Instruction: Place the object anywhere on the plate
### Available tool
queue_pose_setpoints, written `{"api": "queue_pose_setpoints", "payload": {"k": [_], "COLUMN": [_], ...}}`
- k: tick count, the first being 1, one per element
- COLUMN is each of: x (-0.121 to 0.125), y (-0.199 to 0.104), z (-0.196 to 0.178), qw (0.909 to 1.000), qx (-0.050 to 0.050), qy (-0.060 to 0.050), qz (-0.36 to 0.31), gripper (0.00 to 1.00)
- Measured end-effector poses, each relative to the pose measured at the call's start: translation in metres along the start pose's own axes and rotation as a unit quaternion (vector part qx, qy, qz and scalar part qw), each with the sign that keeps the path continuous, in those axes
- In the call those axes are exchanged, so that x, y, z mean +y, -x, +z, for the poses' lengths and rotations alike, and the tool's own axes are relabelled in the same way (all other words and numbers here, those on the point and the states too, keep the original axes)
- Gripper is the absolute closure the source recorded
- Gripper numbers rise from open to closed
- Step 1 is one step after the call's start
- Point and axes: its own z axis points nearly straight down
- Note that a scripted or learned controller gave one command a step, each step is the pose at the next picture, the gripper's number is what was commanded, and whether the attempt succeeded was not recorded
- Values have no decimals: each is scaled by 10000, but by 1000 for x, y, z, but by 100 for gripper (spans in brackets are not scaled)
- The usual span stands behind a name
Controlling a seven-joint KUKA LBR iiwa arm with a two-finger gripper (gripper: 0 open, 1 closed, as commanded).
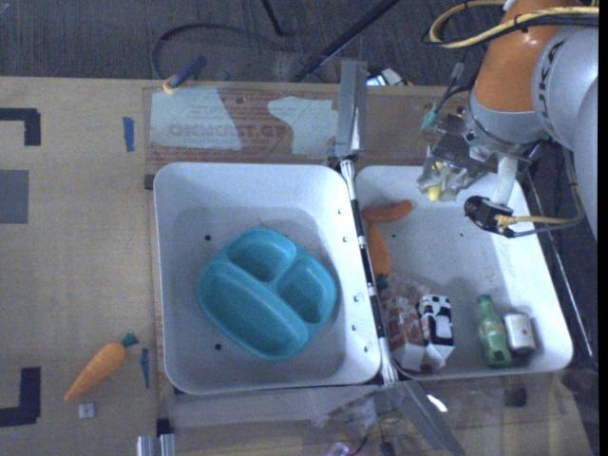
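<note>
A teal divided plate (pixel 268 293) lies in the left bin (pixel 180 198). My gripper (pixel 443 180) hangs over the back edge of the right bin (pixel 532 264), far from the plate. A small yellow bit (pixel 434 193) shows at its tip; I cannot tell whether it is a held thing or part of the gripper. In the right bin lie an orange sausage (pixel 388 211), a second orange piece (pixel 378 247) along the left wall, a crumpled snack pack (pixel 408 335), a black-and-white item (pixel 436 317), a green bottle (pixel 491 331) and a small can (pixel 519 332).
A toy carrot (pixel 95 369) lies on the bench outside the left bin, at the front left. A metal divider (pixel 361 245) separates the bins. Cables (pixel 503 218) trail from the wrist over the right bin's back right corner.
</note>
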Motion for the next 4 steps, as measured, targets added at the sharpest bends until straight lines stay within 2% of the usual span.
{"api": "queue_pose_setpoints", "payload": {"k": [1,2,3,4], "x": [16,-6,-20,-90], "y": [-12,-83,-71,-104], "z": [18,18,-12,19], "qw": [9955,9970,9970,9987], "qx": [6,9,5,2], "qy": [17,15,6,-4], "qz": [-949,-771,-772,-509], "gripper": [100,100,100,100]}}
